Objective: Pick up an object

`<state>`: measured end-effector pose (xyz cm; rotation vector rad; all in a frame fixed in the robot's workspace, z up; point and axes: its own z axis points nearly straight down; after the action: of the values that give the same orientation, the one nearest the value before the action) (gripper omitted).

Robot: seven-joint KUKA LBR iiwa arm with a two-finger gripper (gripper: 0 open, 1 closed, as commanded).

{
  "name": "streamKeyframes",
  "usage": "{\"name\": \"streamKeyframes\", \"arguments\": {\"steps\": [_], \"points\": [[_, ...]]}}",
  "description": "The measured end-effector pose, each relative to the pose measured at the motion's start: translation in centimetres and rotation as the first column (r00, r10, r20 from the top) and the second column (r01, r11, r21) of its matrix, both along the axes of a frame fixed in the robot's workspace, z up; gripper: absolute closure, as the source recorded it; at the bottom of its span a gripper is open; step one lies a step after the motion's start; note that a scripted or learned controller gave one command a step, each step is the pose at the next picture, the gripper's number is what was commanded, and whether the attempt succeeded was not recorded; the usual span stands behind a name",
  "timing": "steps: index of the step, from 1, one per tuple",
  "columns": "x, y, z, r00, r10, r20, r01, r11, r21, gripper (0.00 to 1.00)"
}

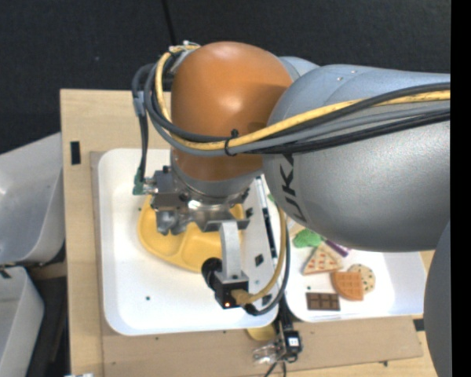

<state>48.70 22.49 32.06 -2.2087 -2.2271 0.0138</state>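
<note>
- Though largely masked by the orange band (220, 100) and the wrist housing, sits low in the white bin (125, 289) at mid-view: gripper (173, 214), directly over a yellow moulded piece (173, 246).
- Cannot judge whether gripper is spread or pressed together; working end buried under metal fittings and a white bracket.
- Cannot confirm contact with yellow piece either; appears at or just above its upper left portion.
- Yellow piece: flat on bin floor, toward the bin's middle, part hidden beneath the wrist.
- Second bin (392, 298), toward the right, holds small toy foods close together: green piece (306, 238), pizza-like wedge (322, 261), round brown waffle (352, 283), dark chocolate bar (323, 301). Well apart from gripper.
- Both bins carried on pale wooden bench (82, 210).
- Step in hand, by judgement: descent or closing phase on yellow piece; lift not yet evident.
- Next move likely calls for a firm close on a raised edge or rim, then a straight vertical lift.
- Risk: broad, shallow, smooth-looking shape; may slip out or tilt if caught off-centre.
</note>
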Motion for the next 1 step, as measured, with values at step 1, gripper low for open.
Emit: {"name": "streamKeyframes", "arguments": {"steps": [1], "points": [[3.93, -0.33, 23.84, 1.000, -0.003, 0.026, 0.003, 1.000, 0.008, 1.00]]}}
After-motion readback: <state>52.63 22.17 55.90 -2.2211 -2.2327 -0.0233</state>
